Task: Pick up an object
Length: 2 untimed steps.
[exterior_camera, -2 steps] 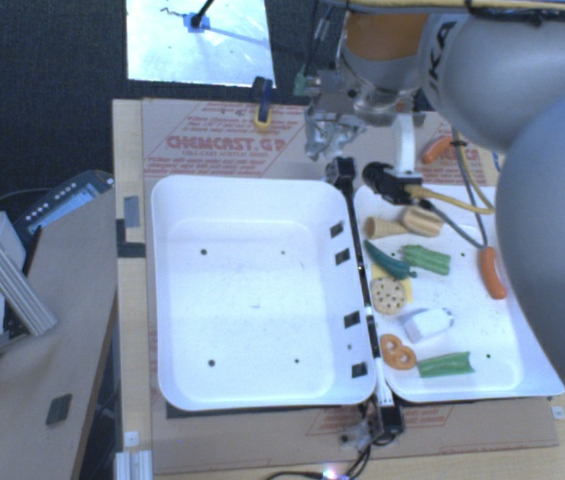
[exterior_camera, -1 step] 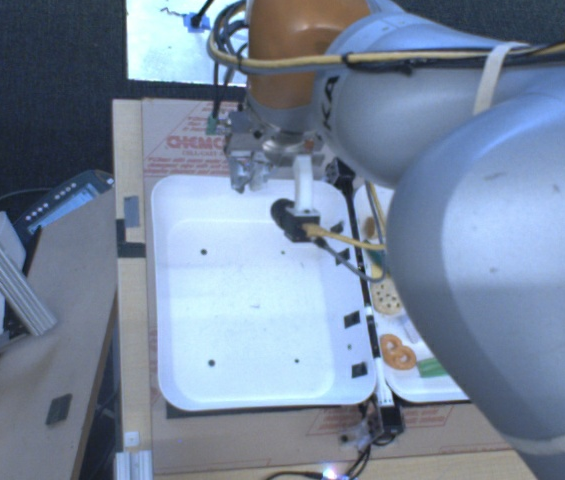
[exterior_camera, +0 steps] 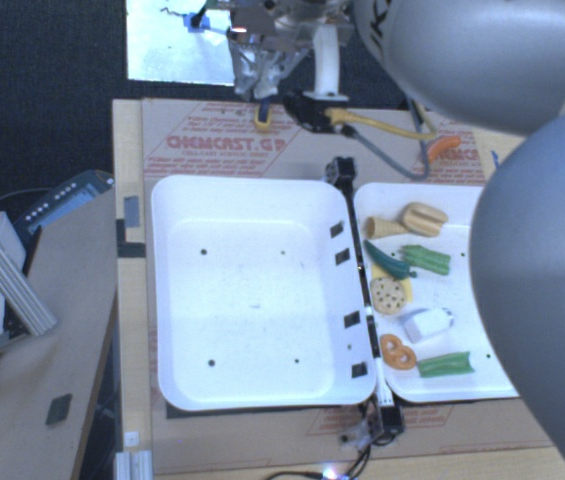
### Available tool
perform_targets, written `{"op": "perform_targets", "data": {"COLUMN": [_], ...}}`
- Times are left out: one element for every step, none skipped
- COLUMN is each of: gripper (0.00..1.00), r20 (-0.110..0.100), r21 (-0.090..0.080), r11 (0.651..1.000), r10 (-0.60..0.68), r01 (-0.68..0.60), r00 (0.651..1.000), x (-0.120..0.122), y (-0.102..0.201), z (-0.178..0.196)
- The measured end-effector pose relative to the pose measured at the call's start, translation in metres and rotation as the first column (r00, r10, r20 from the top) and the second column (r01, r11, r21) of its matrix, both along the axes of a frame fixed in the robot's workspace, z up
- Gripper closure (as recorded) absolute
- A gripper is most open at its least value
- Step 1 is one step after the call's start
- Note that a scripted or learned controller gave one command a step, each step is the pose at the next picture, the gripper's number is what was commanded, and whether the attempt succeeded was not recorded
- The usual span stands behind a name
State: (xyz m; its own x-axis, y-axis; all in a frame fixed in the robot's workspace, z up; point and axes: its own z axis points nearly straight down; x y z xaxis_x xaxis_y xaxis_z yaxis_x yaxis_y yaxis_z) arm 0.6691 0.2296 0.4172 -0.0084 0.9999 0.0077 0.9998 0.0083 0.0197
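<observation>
The hand (exterior_camera: 259, 86) hangs over the far edge of the table (exterior_camera: 212, 138), beyond both bins, with the arm's grey bulk sweeping in above the right bin (exterior_camera: 462, 393). Whether its tips are spread or pressed together I cannot tell: they are small, dark and blurred against the cardboard lettering. A small yellow piece (exterior_camera: 262, 122) lies just under them on the table; it does not look pinched, though contact cannot be ruled out.

All likely targets sit in the right bin, near its left wall: a bread roll (exterior_camera: 424, 218) toward the far edge, a green pepper (exterior_camera: 427, 259) and a darker green pod (exterior_camera: 390, 263) beside it, a spotted cookie (exterior_camera: 389, 294), a white block (exterior_camera: 427, 322), a pretzel (exterior_camera: 397, 351) and another green piece (exterior_camera: 446, 364) toward the near edge. The left bin (exterior_camera: 252, 298) holds nothing to grasp.

The main risk, as I judge it, is crowding. The items lie close together, some touching, so a descending hand may straddle two, nudge a neighbour, or close on a low flat thing like the cookie and slip off. Pieces near the divider (exterior_camera: 357, 268) leave little room for a fingertip on that side. The hand is also well apart from the bin, so a long move precedes any grasp.

The arm hides the right part of the right bin, so more items may lie beneath it. An orange object (exterior_camera: 444, 146) near the table's far edge is partly covered too.
</observation>
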Motion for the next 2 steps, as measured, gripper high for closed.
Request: {"op": "perform_targets", "data": {"gripper": [1.00, 1.00], "r20": [-0.003, -0.019], "r21": [-0.002, -0.009], "r11": [1.000, 1.000], "r10": [0.000, -0.011], "r01": [0.000, 0.011], "r00": [1.000, 1.000], "x": [-0.002, 0.000], "y": [0.005, -0.046], "z": [0.128, 0.118]}}
